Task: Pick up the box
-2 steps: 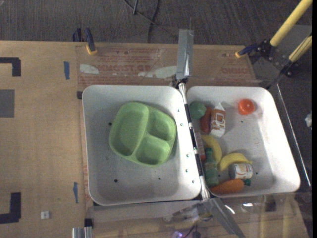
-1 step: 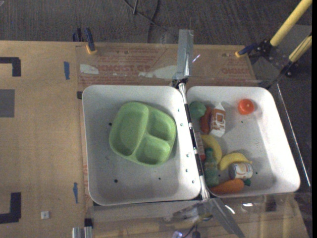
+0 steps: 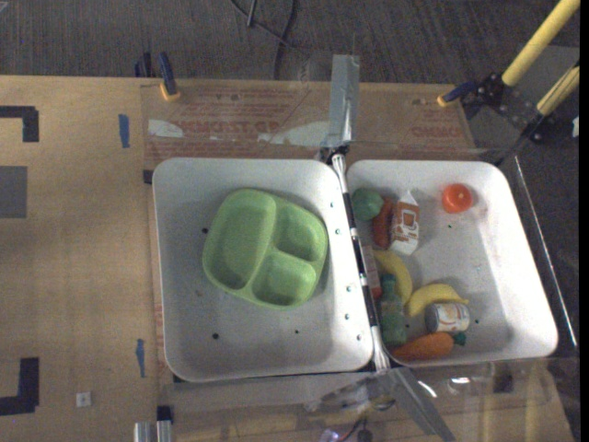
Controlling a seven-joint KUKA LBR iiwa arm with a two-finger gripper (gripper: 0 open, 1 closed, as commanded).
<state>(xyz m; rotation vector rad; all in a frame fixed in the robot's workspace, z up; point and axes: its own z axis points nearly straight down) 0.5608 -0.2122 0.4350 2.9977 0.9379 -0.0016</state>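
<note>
The box [image 3: 405, 223] is a small white and orange carton lying in the right bin [image 3: 502, 274], near its left wall at the back. A green vegetable [image 3: 366, 203] and a reddish item [image 3: 382, 228] lie right beside it on its left.
The left bin [image 3: 184, 274] holds a green divided plate [image 3: 266, 247]. In the right bin lie two bananas [image 3: 435, 296], a can [image 3: 447, 318], a carrot [image 3: 424, 346], a green bottle [image 3: 392, 316] and an orange round piece [image 3: 456, 197]. A yellow-handled clamp [image 3: 525, 63] stands at the back right.
</note>
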